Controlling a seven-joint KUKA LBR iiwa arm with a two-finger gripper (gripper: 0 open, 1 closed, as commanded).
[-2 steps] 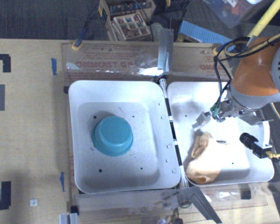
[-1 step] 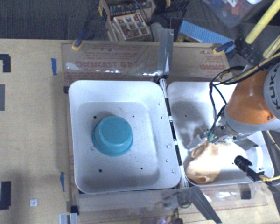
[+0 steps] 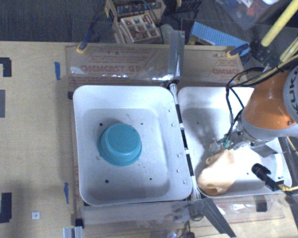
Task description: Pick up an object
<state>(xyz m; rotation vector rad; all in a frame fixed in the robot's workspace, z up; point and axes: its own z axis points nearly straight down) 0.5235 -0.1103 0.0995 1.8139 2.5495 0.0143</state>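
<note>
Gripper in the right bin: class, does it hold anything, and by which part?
Cannot be told: the gripper sits at the tan object's upper end, its tip hidden.

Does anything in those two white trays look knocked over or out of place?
The teal bowl in the left bin seems to sit upside down, base upward. The tan object lies against the right bin's front corner, beside the end effector. Nothing looks spilled.
</note>
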